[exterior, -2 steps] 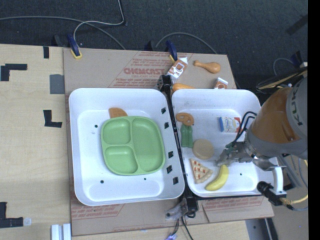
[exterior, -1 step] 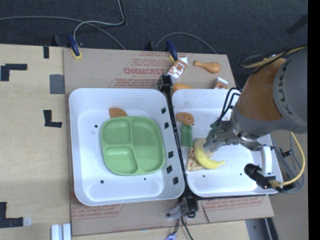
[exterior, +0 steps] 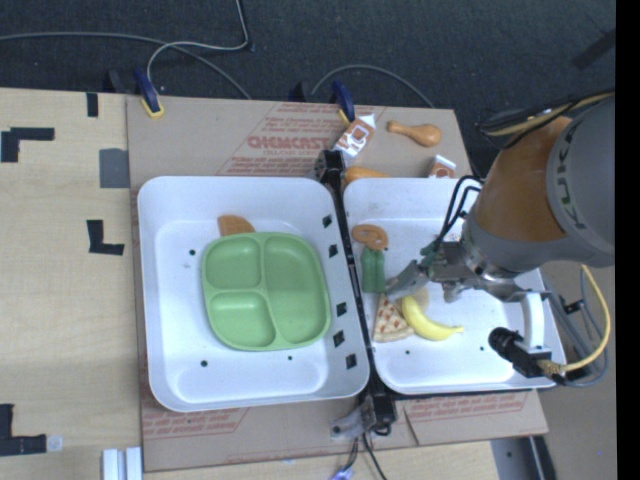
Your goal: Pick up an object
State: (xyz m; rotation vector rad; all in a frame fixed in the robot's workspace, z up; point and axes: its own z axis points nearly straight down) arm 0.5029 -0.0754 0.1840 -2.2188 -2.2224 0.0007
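The claw [exterior: 412,280] hangs low in the right bin [exterior: 470,363], at the end of the grey arm [exterior: 545,203]. Whether it is open or closed cannot be told from this slant, and nothing is seen gripped in it.

Just below the claw lies a yellow banana [exterior: 428,321], curved, its upper end close under the tip. Touching the banana on the side away from the arm is a tan wedge that looks like a toy pizza slice [exterior: 388,320]. Just beyond the claw, toward the divider between the bins, stands a small green piece [exterior: 373,269], and above that a brown toy [exterior: 370,236].

The banana seems the likeliest target. It is probably a light, hollow plastic toy: stiff, smooth, a bit slippery, not fragile. Its best hold is across the thick middle, jaws set square to the curve, so it cannot roll or squirt out. The flat wedge would be harder, lying flush on the bin floor.

Well beyond the claw, the left bin [exterior: 160,268] carries a green divided plate [exterior: 266,291].
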